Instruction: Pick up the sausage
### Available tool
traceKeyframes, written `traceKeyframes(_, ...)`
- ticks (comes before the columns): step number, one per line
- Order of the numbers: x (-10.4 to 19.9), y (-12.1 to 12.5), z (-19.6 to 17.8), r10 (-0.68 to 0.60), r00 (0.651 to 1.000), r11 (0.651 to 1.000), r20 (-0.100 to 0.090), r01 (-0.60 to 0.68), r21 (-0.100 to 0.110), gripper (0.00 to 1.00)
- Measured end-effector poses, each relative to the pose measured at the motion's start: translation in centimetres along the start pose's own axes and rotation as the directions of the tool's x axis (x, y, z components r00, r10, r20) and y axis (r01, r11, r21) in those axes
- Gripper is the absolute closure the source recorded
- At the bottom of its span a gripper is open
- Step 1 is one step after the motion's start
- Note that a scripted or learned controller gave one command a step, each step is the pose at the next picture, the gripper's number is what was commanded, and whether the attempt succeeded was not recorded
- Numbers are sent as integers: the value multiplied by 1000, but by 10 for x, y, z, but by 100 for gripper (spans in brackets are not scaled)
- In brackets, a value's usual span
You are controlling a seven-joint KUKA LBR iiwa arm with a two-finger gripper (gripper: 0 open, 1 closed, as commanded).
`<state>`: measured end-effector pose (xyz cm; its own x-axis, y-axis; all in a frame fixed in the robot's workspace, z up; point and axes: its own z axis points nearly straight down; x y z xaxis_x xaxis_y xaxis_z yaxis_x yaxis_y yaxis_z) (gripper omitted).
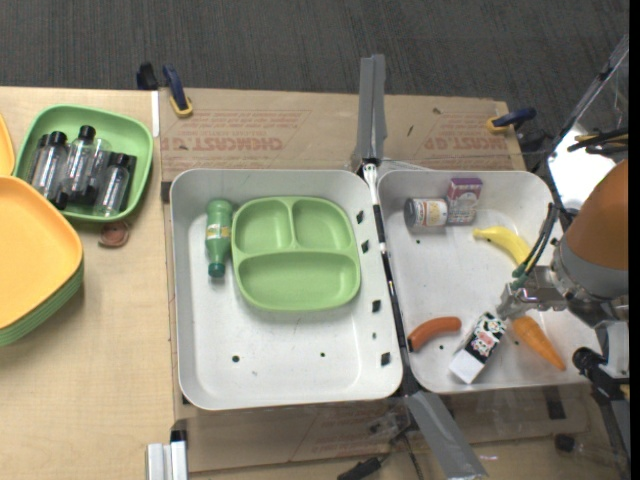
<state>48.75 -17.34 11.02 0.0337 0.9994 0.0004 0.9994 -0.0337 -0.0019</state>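
The sausage (435, 331) is a short red-orange link lying near the front left corner of the right bin (420, 373). My gripper (517, 303) hangs low over the right half of that bin, to the right of the sausage and apart from it. It is just above a small black-and-white carton (478, 348) and beside an orange carrot (540, 342). Nothing can be made out in its grasp.
At the back of the right bin lie a tin can (427, 212), a purple box (464, 199) and a banana (503, 241). The left bin (200, 368) holds a green divided plate (296, 252) and a green bottle (217, 236). Yellow plates and a green tray of bottles sit far left.
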Motion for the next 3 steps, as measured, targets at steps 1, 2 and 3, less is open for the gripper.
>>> traceKeyframes(1,-16,-10,19,-21,1000,1000,-1,21,1,100)
traceKeyframes(2,-34,-3,20,132,991,991,-18,-132,8,100)
traceKeyframes(3,28,-12,19,199,980,980,0,-199,2,100)
